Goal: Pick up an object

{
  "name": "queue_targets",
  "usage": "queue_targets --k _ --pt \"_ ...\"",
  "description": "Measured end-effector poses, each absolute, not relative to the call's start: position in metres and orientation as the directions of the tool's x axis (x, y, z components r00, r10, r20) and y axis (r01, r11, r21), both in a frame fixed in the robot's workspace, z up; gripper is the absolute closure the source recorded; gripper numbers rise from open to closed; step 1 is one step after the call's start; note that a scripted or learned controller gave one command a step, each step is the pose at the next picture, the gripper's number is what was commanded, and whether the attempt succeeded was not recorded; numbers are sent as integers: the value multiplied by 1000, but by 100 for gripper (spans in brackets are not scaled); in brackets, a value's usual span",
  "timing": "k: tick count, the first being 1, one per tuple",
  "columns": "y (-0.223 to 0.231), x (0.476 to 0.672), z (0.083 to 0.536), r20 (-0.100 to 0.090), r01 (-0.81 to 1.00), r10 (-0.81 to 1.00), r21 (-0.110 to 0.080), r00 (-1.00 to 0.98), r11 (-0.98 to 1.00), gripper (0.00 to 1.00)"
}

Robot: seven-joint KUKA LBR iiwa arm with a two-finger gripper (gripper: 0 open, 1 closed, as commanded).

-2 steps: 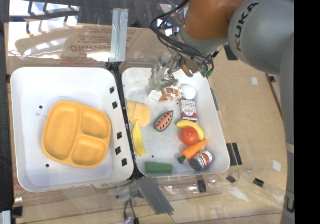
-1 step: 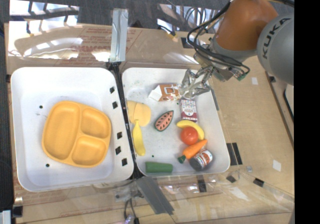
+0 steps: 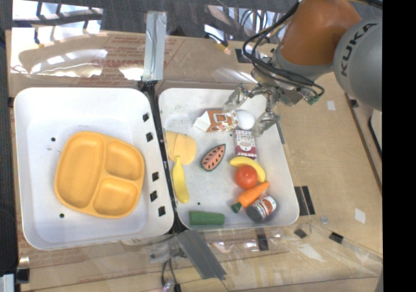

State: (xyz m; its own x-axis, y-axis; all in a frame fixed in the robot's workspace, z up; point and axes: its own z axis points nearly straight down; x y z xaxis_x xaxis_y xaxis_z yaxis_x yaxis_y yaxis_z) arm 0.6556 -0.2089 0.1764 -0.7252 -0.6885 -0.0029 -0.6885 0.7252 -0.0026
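Nearest the camera, along the front wall of the right-hand shallow white bin (image 3: 289,183), lie a dark green cucumber-shaped piece (image 3: 207,218) and a small can with a red label (image 3: 262,208), and just behind the can an orange toy carrot (image 3: 250,196) touches a red tomato (image 3: 246,177) with a yellow banana (image 3: 249,165) curved over it. Left of these, a pale yellow long-handled utensil (image 3: 178,167) lies along the bin's left wall, beside a watermelon slice (image 3: 213,157). Further back stand a small red and white carton (image 3: 245,144) and a brown and white snack packet (image 3: 218,121). Beside them a white egg-shaped object (image 3: 246,118) sits between the spread fingers of the metal two-finger gripper (image 3: 252,112), whose jaws stand apart on either side of it; whether they touch it I cannot tell. Across in the left white bin (image 3: 32,173) rests a yellow sectioned plastic tray (image 3: 99,174). Behind both bins runs the brown cardboard bench (image 3: 195,56).
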Motion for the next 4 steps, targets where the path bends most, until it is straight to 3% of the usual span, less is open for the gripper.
queue_targets --k 1,2,3,4 --pt "-211 641 118 -19 -477 -478 -16 -878 879 0" --pt "-184 593 92 -2 -510 -510 1 -860 860 0" --pt "-182 595 103 -5 -515 -515 -1 -857 857 100" --pt "-127 623 231 -9 -40 -40 -2 -999 999 100"
